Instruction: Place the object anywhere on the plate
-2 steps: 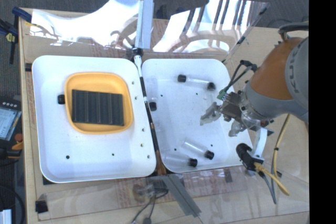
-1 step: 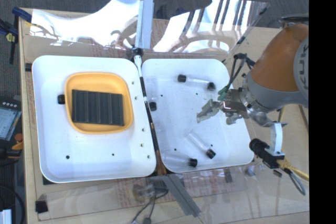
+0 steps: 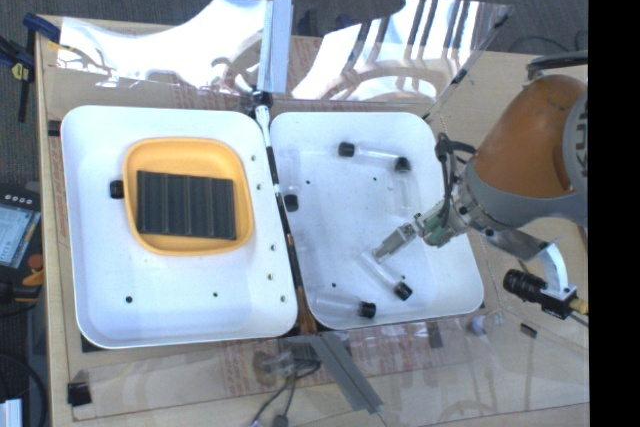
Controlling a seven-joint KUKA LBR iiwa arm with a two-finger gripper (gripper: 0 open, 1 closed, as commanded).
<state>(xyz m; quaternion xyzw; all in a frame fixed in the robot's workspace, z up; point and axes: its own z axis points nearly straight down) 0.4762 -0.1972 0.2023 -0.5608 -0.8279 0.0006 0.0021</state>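
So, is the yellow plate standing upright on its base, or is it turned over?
Upright. The yellow plate lies flat in the left bin, raised rim upward, and a dark ribbed slab rests in its hollow.

The light wooden surface (image 3: pixel 520 75) carries two shallow white plastic bins side by side (edges touching): the left bin (image 3: pixel 90 265) and the right bin (image 3: pixel 330 130). Clear plastic sheeting (image 3: pixel 200 30) lies behind them.

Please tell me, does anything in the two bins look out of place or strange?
Nothing looks spilled or broken. The yellow plate sits flat in the left bin. Small clear objects with black ends lie scattered in the right bin.
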